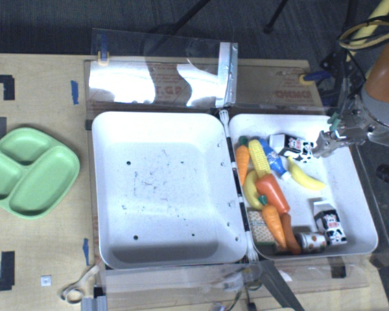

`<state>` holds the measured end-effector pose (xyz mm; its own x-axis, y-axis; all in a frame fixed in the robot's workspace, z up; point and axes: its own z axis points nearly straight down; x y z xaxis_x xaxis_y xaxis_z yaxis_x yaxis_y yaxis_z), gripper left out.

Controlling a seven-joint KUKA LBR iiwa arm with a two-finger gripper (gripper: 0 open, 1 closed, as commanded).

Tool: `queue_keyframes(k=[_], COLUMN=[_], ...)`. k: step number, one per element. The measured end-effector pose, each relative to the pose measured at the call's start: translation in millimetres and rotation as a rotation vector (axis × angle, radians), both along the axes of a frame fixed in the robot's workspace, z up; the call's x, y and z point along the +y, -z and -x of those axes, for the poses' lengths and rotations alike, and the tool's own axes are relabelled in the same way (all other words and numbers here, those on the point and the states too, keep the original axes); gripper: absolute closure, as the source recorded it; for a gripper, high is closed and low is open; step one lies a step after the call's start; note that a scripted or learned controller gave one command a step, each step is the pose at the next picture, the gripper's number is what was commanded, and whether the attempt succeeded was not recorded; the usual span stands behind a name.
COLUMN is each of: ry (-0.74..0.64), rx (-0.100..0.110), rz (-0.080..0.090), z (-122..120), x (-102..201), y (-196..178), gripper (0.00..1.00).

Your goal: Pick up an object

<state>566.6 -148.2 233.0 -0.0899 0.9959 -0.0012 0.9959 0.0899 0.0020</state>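
The toys sit heaped in the right bin (366, 193) — a banana (306, 176), corn (259, 159), carrots (272, 225), a cow-patterned box (297, 146). The pincer (325, 144) hovers just beside that box, near the banana; how it stands, I cannot tell. A green divided plate (31, 172) rests on the table (39, 76), far left.

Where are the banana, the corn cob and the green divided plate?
banana (306, 177): camera view, middle of its yellow body, in the right bin.
corn cob (259, 159): camera view, middle of the kernelled length, at the right bin's left side.
green divided plate (52, 149): camera view, raised rim between compartments, left of the bins.
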Motion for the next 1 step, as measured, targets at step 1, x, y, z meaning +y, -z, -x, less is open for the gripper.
queue_keyframes(k=[1], ry=[0.0], rx=[0.001], rz=[0.0], z=[0.1], x=[0.2], y=[0.1], gripper=[0.0])
